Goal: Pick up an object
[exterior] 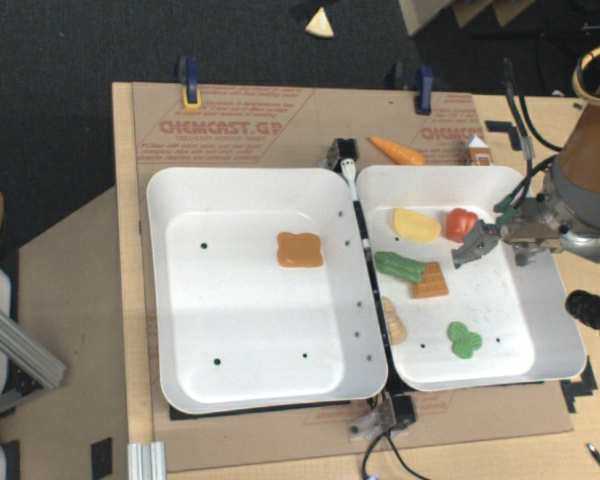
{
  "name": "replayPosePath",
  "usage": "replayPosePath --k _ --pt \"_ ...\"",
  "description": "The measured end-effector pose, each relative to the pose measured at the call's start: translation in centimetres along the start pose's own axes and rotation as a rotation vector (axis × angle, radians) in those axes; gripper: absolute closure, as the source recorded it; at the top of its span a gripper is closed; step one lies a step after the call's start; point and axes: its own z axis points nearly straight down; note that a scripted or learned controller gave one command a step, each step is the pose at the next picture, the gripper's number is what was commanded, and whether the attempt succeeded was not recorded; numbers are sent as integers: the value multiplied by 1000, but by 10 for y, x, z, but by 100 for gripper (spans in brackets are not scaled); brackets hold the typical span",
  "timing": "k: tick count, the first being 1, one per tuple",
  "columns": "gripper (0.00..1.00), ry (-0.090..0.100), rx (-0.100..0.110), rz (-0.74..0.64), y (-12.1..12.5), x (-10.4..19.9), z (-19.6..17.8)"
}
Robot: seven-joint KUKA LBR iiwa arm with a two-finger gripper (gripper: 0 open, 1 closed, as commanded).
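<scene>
In the right bin (pixel 540 348), the fingers (pixel 477 245), spread and holding nothing, hover beside the red tomato (pixel 461 222).

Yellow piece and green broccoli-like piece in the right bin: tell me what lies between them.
In the camera view, the waffle-like orange piece lies between the yellow piece and the green broccoli-like piece.

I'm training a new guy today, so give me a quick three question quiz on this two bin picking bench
1. True or false: the brown toast piece lies alone in the left bin.
2. Which item lies nearest the gripper? A) green broccoli piece B) red piece C) orange carrot
3. Where does the orange carrot lie relative to the bins?

Key: 1 true; 2 B; 3 outside them, on the board behind the right bin.
</scene>
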Motion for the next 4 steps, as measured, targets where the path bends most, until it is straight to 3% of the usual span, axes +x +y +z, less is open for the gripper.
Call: replayPosePath --k 1,2,3,4 --pt "0 4 9 -8 31 78 81" --pt "0 0 7 10 -6 5 181" --pt "100 0 -1 2 -3 10 166" --pt "100 0 -21 -9 59 62 21"
